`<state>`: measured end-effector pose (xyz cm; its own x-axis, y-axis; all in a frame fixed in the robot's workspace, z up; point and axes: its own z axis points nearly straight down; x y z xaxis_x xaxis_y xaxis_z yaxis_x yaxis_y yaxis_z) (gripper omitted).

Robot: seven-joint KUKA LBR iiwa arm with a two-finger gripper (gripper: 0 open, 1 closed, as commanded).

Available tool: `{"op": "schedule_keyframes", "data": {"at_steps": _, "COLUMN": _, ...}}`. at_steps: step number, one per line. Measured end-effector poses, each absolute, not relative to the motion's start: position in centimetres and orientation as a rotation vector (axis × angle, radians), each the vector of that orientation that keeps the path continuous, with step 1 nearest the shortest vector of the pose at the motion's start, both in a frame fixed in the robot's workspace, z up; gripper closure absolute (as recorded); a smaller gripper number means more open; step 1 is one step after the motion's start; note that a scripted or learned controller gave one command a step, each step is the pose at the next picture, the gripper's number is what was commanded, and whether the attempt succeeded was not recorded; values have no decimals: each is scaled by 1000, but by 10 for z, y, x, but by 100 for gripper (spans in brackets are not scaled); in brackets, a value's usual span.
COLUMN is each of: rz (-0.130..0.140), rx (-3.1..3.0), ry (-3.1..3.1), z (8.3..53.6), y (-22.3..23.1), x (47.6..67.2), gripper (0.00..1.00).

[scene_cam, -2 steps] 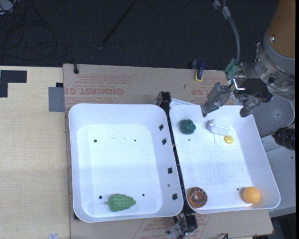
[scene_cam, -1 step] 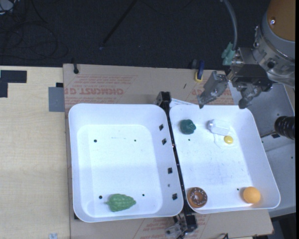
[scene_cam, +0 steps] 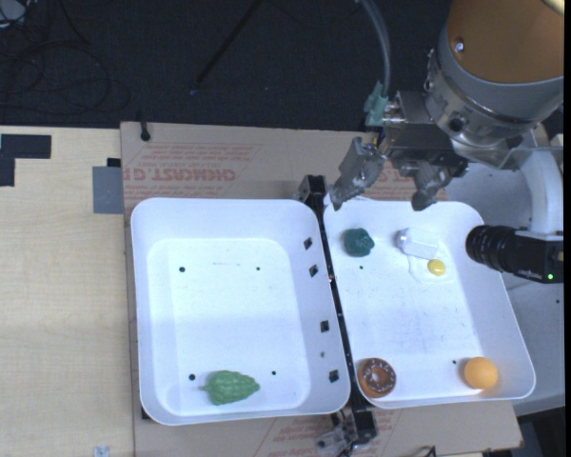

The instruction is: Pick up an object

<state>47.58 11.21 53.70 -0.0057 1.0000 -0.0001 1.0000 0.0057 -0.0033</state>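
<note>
My gripper (scene_cam: 385, 190) hangs above the far edge of the right bin (scene_cam: 514, 331), open, with nothing between its two fingers. Just below it in that bin lies a dark teal lump (scene_cam: 358, 242). To its right sit a small clear piece (scene_cam: 417, 246) and a small yellow piece (scene_cam: 437, 268). Near the bin's front edge are a brown chocolate doughnut (scene_cam: 376, 377) and an orange ball (scene_cam: 480, 373). A light green bumpy object (scene_cam: 231, 387) lies at the front of the left bin (scene_cam: 152, 255).
A black divider strip (scene_cam: 325, 284) with clips runs between the two bins. A black cylinder (scene_cam: 509, 250) juts in over the right bin's right rim. Both bins rest on a cardboard sheet (scene_cam: 228, 160).
</note>
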Motion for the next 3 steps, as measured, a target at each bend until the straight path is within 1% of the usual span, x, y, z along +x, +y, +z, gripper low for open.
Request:
{"op": "schedule_keyframes", "data": {"at_steps": 1, "rz": 9, "rx": -2212, "ry": -2226, "z": 547, "y": 111, "x": 476, "gripper": 100}}
{"op": "schedule_keyframes", "data": {"at_steps": 2, "rz": 11, "rx": -2203, "ry": -2233, "z": 515, "y": 243, "x": 474, "gripper": 100}}
{"op": "schedule_keyframes", "data": {"at_steps": 3, "rz": 7, "rx": -2218, "ry": -2222, "z": 517, "y": 236, "x": 475, "gripper": 0}}
